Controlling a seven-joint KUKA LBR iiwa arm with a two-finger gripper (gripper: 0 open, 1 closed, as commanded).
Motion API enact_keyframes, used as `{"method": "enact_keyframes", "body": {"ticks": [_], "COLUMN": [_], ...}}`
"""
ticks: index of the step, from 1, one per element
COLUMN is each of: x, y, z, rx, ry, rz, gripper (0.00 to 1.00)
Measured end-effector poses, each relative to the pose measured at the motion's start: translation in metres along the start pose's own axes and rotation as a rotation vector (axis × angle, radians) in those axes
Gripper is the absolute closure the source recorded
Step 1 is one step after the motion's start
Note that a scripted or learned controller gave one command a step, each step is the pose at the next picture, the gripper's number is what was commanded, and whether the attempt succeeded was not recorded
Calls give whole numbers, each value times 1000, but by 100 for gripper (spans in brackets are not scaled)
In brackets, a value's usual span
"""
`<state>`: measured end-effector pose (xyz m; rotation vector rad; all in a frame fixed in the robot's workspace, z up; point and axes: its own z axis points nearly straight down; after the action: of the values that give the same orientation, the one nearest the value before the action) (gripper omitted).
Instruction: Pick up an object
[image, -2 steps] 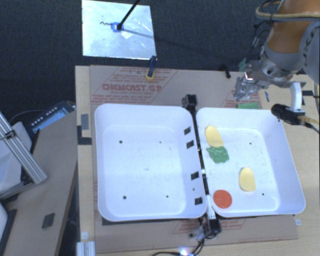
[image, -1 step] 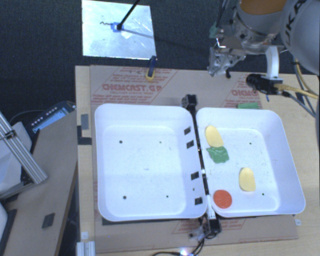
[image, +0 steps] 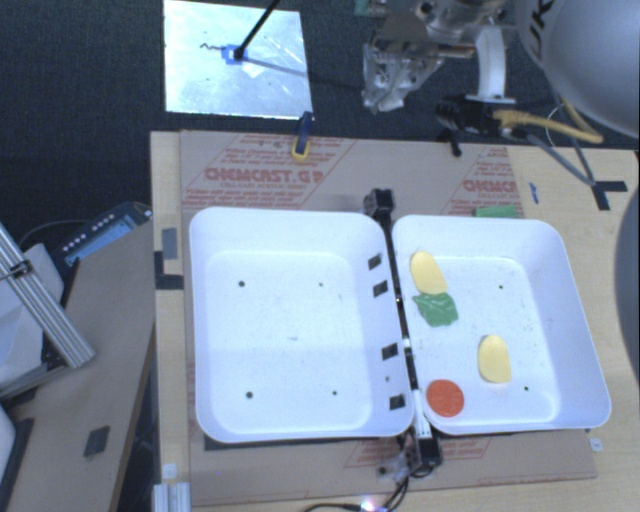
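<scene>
Yellow oval piece (image: 493, 359) at 4 o'clock in right bin (image: 572, 300): looks light, smooth, flat; pinch across narrow width. Gripper (image: 392, 88) state: cannot tell.

gripper (image: 392, 85): sits at the top edge, blurred; its upper part is cut off, and from here nobody could say how it is set.
arm (image: 590, 55): only a grey bulk at the upper right corner, cut by the top and right edges, out of focus.
metal frame (image: 35, 310): runs off the left edge; what it is fixed to is out of sight.
white thing at lower left (image: 8, 455): cut by the corner, too little showing to name.
counter (image: 270, 165): its printed red lettering is partly covered by the two bins.
small clamp between the bins (image: 378, 202): too small to make out in detail.
</scene>
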<state>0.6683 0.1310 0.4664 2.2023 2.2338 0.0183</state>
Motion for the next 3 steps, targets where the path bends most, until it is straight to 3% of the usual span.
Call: {"method": "enact_keyframes", "body": {"ticks": [1, 2, 3], "x": [58, 106, -2], "y": [-19, -31, -59], "z": [29, 34, 42], "rx": [12, 10, 12], "ry": [-2, -3, -7], "rz": [4, 7, 23], "gripper": [100, 100, 100]}}
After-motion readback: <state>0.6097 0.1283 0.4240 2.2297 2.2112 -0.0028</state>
